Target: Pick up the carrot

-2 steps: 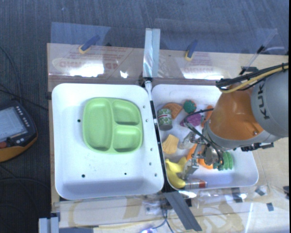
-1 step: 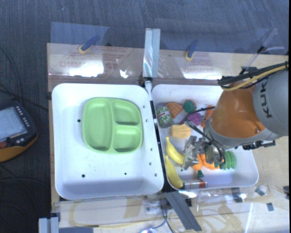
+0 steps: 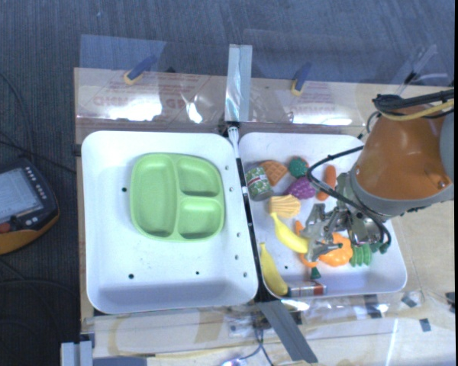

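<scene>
Camera view, carrot [image 3: 330,176] up-frame of claw [image 3: 326,233], apart.

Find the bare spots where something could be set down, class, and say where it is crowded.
Free: left bin floor around the green tray, mostly its near strip. Crowded: right bin, where toy food surrounds the gripper above the carrot.

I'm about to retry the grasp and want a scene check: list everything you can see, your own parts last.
Bins: 2, white, side by side on the bench.
Divided plate: 1, green, left bin.
Bananas: 2, yellow, right bin, one lying by the divider.
Corn: 1, yellow, right bin.
Grapes: 1, purple, right bin.
Carrot: 1, orange, right bin, upper part.
Handheld pendant: 1, dark, left of the bench.
Arm: 1, orange band, over right bin.
Tool: 1, grey, low among the toys.
</scene>
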Controlling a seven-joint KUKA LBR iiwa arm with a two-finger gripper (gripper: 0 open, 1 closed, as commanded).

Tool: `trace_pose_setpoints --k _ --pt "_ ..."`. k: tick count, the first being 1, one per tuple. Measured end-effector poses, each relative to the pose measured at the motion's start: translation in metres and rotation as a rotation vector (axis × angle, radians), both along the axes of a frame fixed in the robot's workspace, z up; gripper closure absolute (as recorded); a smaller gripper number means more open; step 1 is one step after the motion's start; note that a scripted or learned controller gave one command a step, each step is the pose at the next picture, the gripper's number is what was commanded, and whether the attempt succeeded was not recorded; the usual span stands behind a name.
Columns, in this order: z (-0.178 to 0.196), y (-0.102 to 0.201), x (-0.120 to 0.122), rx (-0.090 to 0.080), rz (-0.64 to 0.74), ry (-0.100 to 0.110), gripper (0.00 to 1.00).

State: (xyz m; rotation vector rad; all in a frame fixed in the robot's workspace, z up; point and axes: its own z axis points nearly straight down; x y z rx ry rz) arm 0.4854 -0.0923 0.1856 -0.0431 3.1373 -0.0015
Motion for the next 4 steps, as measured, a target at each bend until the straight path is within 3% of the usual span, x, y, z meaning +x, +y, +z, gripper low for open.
trace_pose_setpoints --k 1,2,3,4 --pt "0.007 0.001 0.0 -0.001 0.001 0.002 1.0" --pt "0.068 -0.047 0.006 -0.002 0.106 -0.003 1.0" --pt "0.066 -0.046 0.005 0.0 0.109 0.001 0.0" --pt "-0.095 -0.033 0.034 -0.001 -0.077 -0.009 0.0"
